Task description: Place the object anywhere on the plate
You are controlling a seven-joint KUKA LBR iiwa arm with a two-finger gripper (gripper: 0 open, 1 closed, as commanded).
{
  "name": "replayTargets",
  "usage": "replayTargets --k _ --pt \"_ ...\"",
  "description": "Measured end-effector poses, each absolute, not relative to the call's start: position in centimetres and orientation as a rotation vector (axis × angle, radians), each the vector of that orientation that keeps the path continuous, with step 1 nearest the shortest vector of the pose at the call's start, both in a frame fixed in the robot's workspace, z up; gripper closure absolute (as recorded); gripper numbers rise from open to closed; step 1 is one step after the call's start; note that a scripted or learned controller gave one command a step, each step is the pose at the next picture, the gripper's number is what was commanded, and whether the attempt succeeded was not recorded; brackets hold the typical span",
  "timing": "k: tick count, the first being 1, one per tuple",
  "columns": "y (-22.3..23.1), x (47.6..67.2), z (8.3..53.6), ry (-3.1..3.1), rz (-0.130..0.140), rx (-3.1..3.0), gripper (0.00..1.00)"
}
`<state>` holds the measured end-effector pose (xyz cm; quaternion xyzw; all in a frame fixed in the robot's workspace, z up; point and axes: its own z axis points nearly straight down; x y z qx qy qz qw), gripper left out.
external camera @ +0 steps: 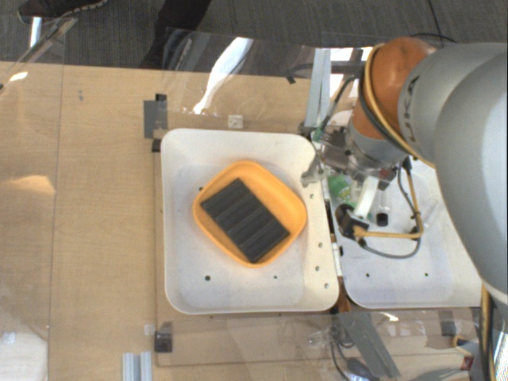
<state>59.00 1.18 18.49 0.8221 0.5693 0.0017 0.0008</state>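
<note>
An orange-yellow square plate (pixel 213 227) lies turned at an angle in the left bin (pixel 182 276). A dark grey ribbed slab (pixel 244 220) rests on the plate's middle. My gripper (pixel 343 187) is down at the left edge of the right bin (pixel 397 288), just past the wall between the bins. A small green object (pixel 340 186) shows right at the gripper, partly hidden by the wrist. Whether the gripper grips it is not visible.
The arm's grey body and orange band (pixel 397 70) cover the upper right of the right bin. A raised rim separates the two bins. Wooden bench surface (pixel 79 197) extends to the left.
</note>
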Motion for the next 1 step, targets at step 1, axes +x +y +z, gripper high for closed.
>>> replayTargets --k 1 --pt "2.70 58.02 18.87 1.765 0.004 2.599 0.00"
